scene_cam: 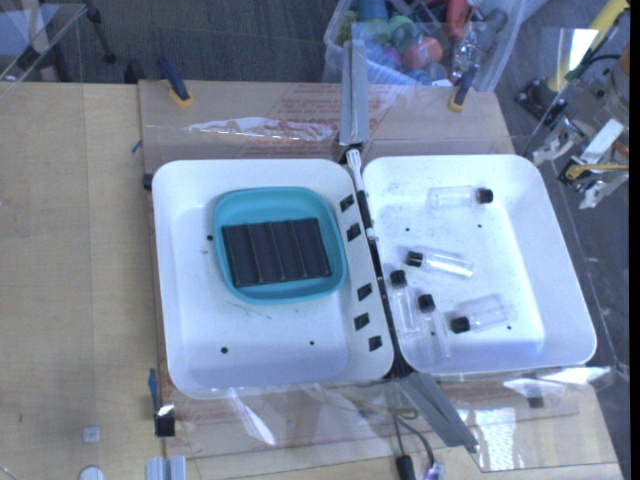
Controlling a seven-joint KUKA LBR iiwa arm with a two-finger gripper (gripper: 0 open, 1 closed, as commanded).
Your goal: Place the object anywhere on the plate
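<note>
A teal plate [226, 211] with rounded corners sits in the left white bin [185, 328], a little back of its middle. A dark, ribbed rectangular object [275, 252] lies flat on the plate and covers most of its floor. In the right white bin [560, 308] lie several clear vials with black caps. One vial [455, 197] is near the back, another vial [445, 263] is at the middle, and a third vial [483, 314] is toward the front. More vials [405, 306] cluster beside the divider.
Black clips [352, 232] line the divider between the bins. A clear tub of colourful items [430, 18] stands behind the bins. Cabled hardware [590, 153] sits off the right bin's far corner. Bare wooden bench [70, 268] lies to the left.
</note>
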